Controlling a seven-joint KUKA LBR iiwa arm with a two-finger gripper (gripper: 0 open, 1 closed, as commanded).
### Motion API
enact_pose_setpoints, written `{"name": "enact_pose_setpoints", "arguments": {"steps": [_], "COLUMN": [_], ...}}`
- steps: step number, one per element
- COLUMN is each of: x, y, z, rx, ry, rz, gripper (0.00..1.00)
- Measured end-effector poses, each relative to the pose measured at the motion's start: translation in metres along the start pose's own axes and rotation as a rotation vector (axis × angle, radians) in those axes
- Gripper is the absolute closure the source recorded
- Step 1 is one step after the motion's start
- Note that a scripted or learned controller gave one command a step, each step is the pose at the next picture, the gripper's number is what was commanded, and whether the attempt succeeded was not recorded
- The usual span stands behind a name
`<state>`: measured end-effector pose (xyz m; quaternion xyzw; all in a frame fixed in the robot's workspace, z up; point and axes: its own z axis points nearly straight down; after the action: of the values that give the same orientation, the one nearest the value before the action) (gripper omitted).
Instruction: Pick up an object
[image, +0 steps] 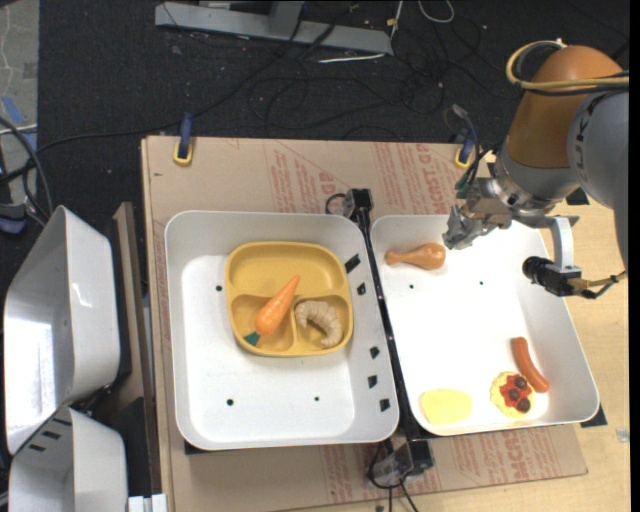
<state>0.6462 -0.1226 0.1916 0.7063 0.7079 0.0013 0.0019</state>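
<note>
**Drumstick toy near jaws, right bin**

Drumstick (417, 257), smooth tan plastic w/ knobbed bone end, lies at far-left part of right bin (575, 330), just beside the jaws (455, 236), which hang over the bin's far edge; can't tell if spread or pressed together, nothing seen between them.

Right bin, shallow glossy white, holds 4 items: 1 drumstick, 1 red-orange sausage (530, 364) (slim cylinder), 1 flat yellow oval (445, 405), 1 small round pizza-like disc (514, 393) w/ dark toppings.

Left bin (200, 390): 1 yellow divided plate (285, 262), rounded-square, 3 compartments. On it 1 tapered orange carrot (277, 306), 1 curled pale shrimp (322, 320).

Surface (250, 160) is brown cardboard w/ red print.
</note>
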Motion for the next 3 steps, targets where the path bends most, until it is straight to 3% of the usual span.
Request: {"name": "enact_pose_setpoints", "arguments": {"steps": [1,3], "x": [0.0,0.093], "y": [0.001,-0.002], "z": [-0.035,-0.041], "rx": [-0.001,0.005], "ry": [0.0,0.001], "rz": [0.0,-0.005], "gripper": [1.0,1.0]}}
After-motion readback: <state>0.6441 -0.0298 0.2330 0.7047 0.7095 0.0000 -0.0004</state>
